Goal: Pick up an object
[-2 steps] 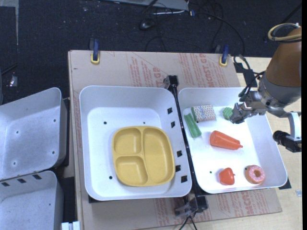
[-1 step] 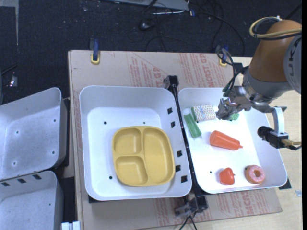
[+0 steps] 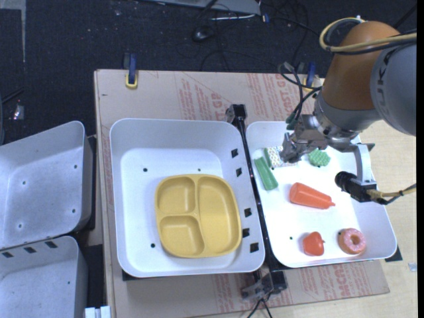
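The right bin (image 3: 377,207) holds an orange carrot-shaped piece (image 3: 310,196), a small red pepper-like piece (image 3: 313,243), a pink frosted doughnut (image 3: 351,241), a long green piece (image 3: 266,174) at its left wall and a small green ridged piece (image 3: 320,158) near the back. A small white and green striped piece (image 3: 273,156) lies by the long green one. My gripper (image 3: 291,152) hangs low over the back left of this bin, between the striped piece and the ridged piece. I see nothing held in it.
The left bin (image 3: 129,177) holds a yellow divided plate (image 3: 197,215). A black divider (image 3: 250,177) runs between the bins. Grey trays (image 3: 40,177) lie off the bench's left. A black fitting with a cable (image 3: 354,185) sits over the right bin's right side.
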`<state>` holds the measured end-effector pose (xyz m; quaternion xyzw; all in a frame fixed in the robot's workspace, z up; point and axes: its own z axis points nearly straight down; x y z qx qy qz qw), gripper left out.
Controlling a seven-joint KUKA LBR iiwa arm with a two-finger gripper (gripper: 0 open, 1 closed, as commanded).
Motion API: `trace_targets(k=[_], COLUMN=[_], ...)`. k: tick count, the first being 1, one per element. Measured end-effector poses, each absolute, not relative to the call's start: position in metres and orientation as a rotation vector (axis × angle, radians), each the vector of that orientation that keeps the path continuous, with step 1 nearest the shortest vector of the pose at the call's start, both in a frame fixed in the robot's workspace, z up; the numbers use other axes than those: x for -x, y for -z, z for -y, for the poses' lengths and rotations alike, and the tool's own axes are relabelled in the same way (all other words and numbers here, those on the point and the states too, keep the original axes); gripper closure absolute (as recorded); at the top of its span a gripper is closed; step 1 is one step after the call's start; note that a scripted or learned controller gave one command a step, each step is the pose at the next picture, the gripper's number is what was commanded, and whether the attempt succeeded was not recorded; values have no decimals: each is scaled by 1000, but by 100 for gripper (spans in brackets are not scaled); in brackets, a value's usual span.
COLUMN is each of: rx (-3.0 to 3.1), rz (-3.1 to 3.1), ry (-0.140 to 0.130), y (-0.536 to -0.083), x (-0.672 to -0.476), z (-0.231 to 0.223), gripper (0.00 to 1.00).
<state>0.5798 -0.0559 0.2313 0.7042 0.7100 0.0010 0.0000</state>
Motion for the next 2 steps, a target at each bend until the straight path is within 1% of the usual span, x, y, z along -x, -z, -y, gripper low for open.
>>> trace_targets(k=[2], rx=[-2213], rz=[-2233], ry=[-1], y=[-214], x=[-584], z=[-62], gripper=[100])
